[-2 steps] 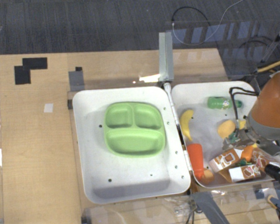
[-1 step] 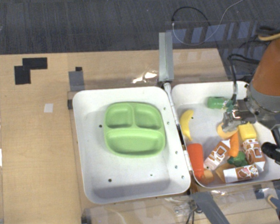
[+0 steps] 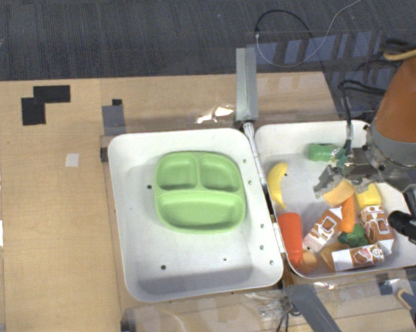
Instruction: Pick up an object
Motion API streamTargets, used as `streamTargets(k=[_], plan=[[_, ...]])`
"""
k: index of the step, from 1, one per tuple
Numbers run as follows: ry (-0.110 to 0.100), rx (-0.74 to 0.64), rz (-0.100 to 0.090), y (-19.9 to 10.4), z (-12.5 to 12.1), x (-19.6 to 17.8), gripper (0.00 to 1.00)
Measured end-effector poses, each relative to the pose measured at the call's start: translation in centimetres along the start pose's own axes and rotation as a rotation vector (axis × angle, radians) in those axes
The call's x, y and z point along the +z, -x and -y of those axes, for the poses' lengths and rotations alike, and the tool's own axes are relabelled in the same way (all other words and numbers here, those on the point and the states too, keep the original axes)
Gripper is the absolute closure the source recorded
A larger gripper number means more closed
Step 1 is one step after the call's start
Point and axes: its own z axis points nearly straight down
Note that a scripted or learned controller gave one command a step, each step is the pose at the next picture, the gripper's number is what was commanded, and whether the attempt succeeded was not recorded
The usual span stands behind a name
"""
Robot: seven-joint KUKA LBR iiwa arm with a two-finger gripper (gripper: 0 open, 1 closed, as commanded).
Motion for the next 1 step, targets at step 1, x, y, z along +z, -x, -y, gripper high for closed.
streamTargets(k=[1], plan=[[0.006,0.018,0.004,3.99,2.35,10.99,0.0]])
